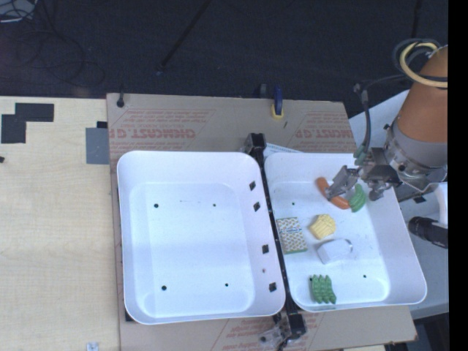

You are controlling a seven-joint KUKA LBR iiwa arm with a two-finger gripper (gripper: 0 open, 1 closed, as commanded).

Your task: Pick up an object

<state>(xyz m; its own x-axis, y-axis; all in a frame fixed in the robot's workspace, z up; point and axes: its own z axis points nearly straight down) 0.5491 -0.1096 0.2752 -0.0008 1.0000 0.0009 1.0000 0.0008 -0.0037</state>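
Arm reaching in from the 3 o'clock side, gripper low and toward 9 o'clock.

The arm [424,101] enters at the 3 o'clock edge of the camera view, its orange band uppermost and a grey wrist section directly beneath it. From the wrist the metal gripper [351,189] extends toward 9 o'clock and slightly toward 6 o'clock, tilted rather than straight down. Its fingers [340,183] are grey and angled, spread a little apart at the tips. A yellow cable loops at the arm's 12 o'clock side, and dark cables run along the wrist.
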